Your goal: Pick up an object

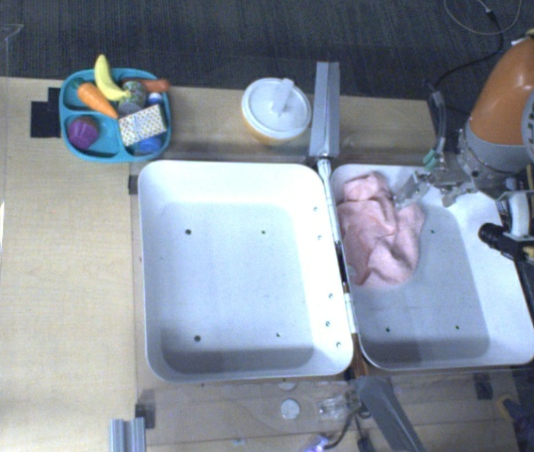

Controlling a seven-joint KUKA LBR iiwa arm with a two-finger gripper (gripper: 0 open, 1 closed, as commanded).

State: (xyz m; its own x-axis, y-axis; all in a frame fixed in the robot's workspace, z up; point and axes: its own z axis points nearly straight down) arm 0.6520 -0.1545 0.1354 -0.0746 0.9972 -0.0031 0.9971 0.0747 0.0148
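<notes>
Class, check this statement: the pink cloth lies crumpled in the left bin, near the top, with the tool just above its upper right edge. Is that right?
Not quite. The camera view shows the pink cloth crumpled in the right bin, not the left bin. The rest stands: it lies near the top, with the tool at its upper right edge.

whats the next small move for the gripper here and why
Probably a short descent onto the pink cloth. The gripper sits at the cloth's upper right edge in the right bin, and nothing shows between its fingers, so the cloth is the nearest thing to grasp.
</notes>
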